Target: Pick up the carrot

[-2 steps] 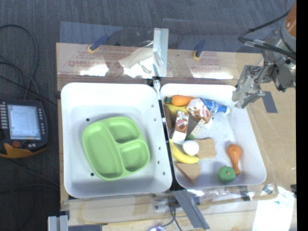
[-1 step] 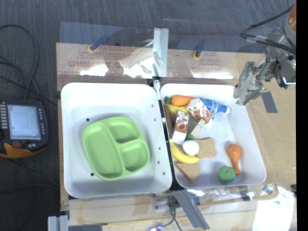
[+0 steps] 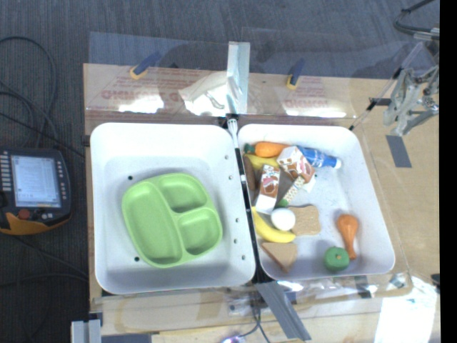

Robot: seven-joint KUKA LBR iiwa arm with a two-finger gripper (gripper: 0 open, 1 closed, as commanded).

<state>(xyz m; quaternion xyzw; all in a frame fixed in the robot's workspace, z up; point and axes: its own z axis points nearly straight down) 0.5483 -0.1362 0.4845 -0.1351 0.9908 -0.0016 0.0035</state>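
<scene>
The carrot (image 3: 268, 149) is a short orange piece with a green tip pointing left. It lies flat in the far left corner of the right bin (image 3: 371, 191), close to the wall shared with the left bin. A small carton (image 3: 295, 164) touches its near right side, and nothing lies on top of it.
The right bin also holds a blue and white bottle (image 3: 319, 159), a second carton (image 3: 269, 181), a banana (image 3: 264, 227), a white egg (image 3: 283, 219), bread slices (image 3: 308, 222), a drumstick (image 3: 348, 231) and a green fruit (image 3: 337, 258). A green divided plate (image 3: 171, 219) sits in the left bin (image 3: 107, 163).
</scene>
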